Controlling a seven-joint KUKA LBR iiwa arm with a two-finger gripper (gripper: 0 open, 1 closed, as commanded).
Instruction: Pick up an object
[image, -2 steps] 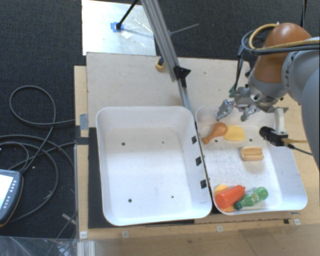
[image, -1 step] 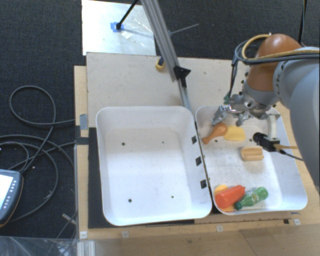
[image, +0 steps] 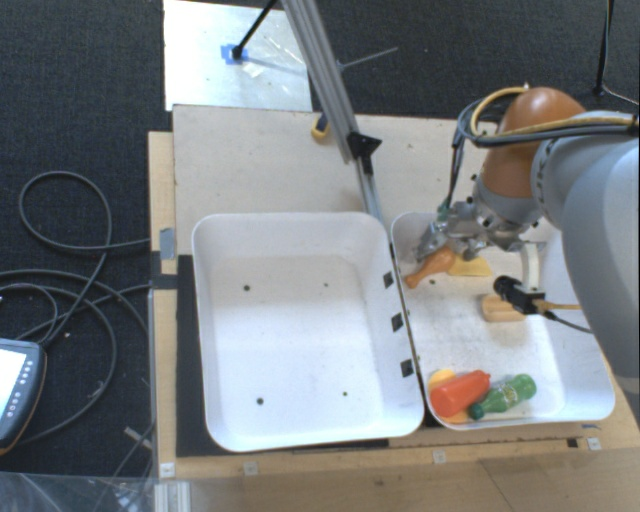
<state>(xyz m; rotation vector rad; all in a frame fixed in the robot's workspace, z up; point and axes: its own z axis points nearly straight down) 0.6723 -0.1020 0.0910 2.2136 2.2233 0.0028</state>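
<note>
On your wooden bench, the right bin holds everything. Your gripper sits low at upper centre-right, right beside an orange carrot-like toy; nothing looks lifted, so the pick remains.

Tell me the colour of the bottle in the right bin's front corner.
Green, the bottle lying beside a red-orange item; the camera view shows it.

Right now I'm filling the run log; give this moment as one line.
hand: over right bin, far end | nearest: orange piece, yellow piece | grasp: unclear | near end: green bottle
</note>
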